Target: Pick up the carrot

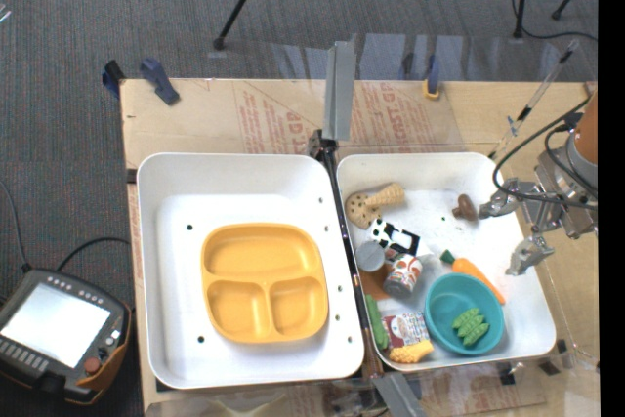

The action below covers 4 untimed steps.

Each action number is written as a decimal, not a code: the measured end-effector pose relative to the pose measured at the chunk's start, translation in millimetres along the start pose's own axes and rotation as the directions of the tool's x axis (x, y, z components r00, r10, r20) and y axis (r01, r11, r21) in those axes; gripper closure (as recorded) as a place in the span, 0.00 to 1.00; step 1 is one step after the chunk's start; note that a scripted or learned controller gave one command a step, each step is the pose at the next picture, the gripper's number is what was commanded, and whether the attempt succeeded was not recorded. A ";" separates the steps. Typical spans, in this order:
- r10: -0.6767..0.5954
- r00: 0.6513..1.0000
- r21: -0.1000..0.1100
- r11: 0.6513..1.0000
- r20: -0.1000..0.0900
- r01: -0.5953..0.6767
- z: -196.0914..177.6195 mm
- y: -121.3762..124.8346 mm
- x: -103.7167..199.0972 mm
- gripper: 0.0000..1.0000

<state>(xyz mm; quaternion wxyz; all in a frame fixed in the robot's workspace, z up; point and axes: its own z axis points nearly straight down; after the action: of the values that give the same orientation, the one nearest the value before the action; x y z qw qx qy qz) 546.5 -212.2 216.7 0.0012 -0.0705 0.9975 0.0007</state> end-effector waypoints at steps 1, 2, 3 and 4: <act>0.136 0.991 -0.001 0.991 -0.003 -0.136 130.3 -0.8 -13.0 0.00; 0.391 0.920 0.000 0.920 -0.003 -0.391 129.4 19.8 -7.6 0.00; 0.494 0.869 0.001 0.869 -0.003 -0.494 129.5 20.3 21.3 0.00; 0.539 0.842 0.000 0.842 0.010 -0.539 126.6 32.8 61.9 0.00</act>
<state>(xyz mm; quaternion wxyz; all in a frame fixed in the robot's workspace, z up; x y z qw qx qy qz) 480.9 -188.2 90.0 0.0059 0.2127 0.9771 0.0000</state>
